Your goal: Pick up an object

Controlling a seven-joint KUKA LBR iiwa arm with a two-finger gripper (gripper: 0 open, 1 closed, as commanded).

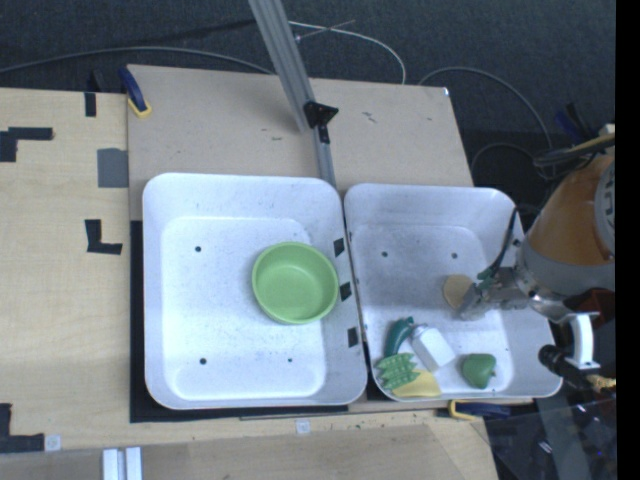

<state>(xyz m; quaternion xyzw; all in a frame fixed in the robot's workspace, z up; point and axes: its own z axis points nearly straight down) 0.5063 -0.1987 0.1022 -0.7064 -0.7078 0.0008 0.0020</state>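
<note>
A green bowl (294, 283) sits in the left bin (170, 268), near its right wall. In the right bin (420, 218) a tan round piece (456, 289) lies at the middle right, and my gripper (476, 300) is down right against it. Whether the piece is between the fingers cannot be made out. Along the right bin's front lie a dark green toy (400, 334), a white block (433, 349), a light green and yellow brush-like item (403, 375) and a green rounded object (479, 369).
The arm (570, 238) with its orange band comes in over the right bin's right rim. A grey pole (285, 53) slants across the cardboard behind the bins. Cables lie on the dark floor at the back.
</note>
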